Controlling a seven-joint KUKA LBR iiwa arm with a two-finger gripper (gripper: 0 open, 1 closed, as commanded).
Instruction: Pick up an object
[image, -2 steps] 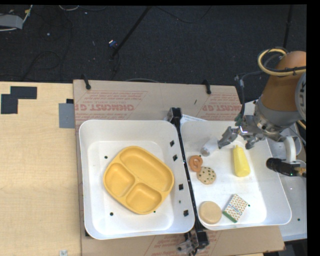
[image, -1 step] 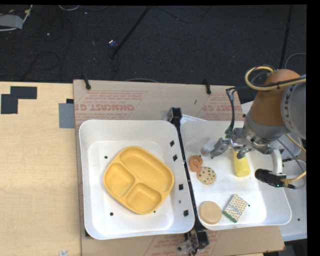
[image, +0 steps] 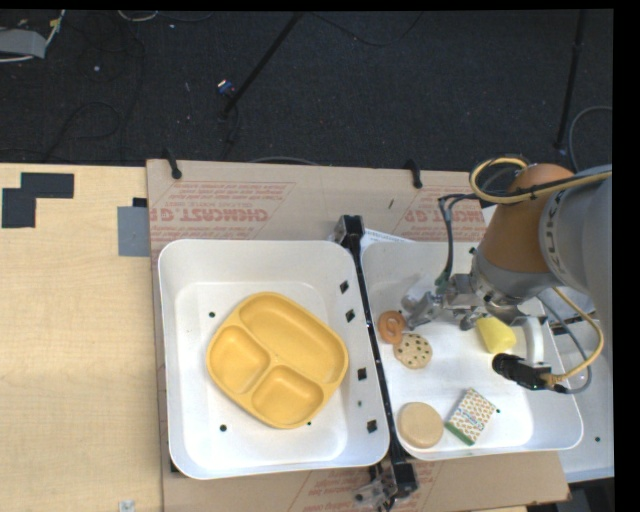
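Observation:
My gripper (image: 420, 307) hangs low over the left part of the right bin (image: 560, 440), on the end of the arm that comes in from the right. Just left of it lies a small brown ring-shaped pastry (image: 390, 325), close to the gripper's tip. A speckled cookie (image: 413, 350) lies just below the gripper. A yellow piece (image: 495, 333) sits under the wrist, partly hidden by it. Nearer the front lie a round tan bun (image: 421, 425) and a small green and white box (image: 471, 416).
The left bin (image: 190, 300) holds a yellow plate (image: 277, 358) with three compartments. A black divider (image: 362, 330) runs between the two bins. Cardboard lies under both bins, and a pale wooden bench top stretches to the left.

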